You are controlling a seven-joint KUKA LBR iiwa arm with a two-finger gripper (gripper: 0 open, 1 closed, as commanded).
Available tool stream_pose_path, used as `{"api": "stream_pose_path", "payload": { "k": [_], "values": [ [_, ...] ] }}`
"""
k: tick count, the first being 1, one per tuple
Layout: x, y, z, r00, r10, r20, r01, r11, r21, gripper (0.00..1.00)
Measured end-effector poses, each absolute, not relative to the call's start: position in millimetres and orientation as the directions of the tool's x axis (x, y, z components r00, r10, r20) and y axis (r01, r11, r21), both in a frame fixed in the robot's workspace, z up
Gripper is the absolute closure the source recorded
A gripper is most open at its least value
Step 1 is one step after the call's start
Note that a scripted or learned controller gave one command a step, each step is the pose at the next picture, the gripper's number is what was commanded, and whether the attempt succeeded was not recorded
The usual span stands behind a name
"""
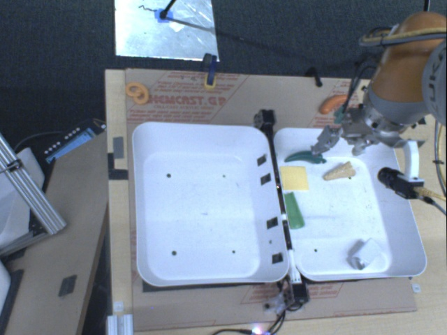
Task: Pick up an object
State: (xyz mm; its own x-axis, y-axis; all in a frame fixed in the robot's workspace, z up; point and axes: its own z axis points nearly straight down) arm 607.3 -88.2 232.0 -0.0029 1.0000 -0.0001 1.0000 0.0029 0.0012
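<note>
Arm: the grey arm with its orange band (pixel 419 26) entered from the upper right of the frame.
Gripper: the gripper (pixel 342 139) hung over the top edge of the right bin (pixel 405 250); fingers spread, nothing between them.
Right bin contents: teal curved piece (pixel 305 158) just left of the gripper; tan wedge (pixel 339 172) just below it; yellow square (pixel 294 179); green strip (pixel 293 211); grey block (pixel 360 254) at lower right.
Left bin: the left bin (pixel 150 257) sat at centre frame.
Outside bins: orange object (pixel 331 105) at upper right; tan ring (pixel 137 92) at upper left.
Progress: no object lifted; every piece rested on the bin floor. Descent, closing and lift appeared outstanding.
Likely target: teal piece or tan wedge, judged by nearness.
</note>
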Motion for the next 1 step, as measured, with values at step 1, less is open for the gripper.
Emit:
{"api": "stream_pose_path", "payload": {
  "k": [1],
  "values": [
    [608.2,-87.9,243.3,-0.006,1.000,0.000,1.000,0.006,0.004,1.00]
  ]
}}
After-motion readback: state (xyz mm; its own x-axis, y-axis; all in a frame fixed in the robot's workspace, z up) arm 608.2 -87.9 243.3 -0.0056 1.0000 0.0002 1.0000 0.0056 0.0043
